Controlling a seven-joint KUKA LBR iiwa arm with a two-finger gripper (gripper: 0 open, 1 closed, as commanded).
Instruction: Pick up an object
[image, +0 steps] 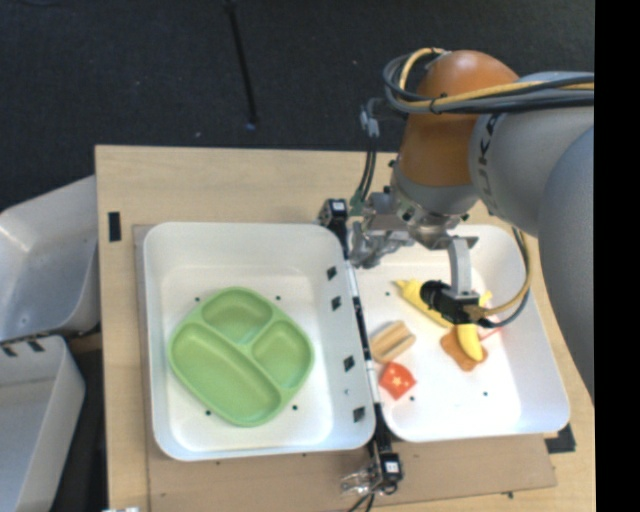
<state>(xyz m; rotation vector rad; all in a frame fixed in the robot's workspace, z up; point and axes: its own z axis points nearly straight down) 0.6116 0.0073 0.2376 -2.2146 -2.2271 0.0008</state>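
Observation:
My gripper (418, 265) hangs under the orange wrist band over the back of the right bin (520, 400), close to the divider between the bins. Just below it lies a yellow banana-shaped piece (413, 297), with a black part of the gripper resting at its right end. An orange piece (465, 346) lies to the right of the banana. A tan block (392, 340) and a small red piece (397, 380) lie near the bin's left wall. The arm hides the bin's back right corner.
The left bin (170, 420) holds a green divided plate (240, 356) lying flat in its middle. Both bins sit on a wooden bench (200, 170). Cables loop from the wrist down past the right bin's far wall.

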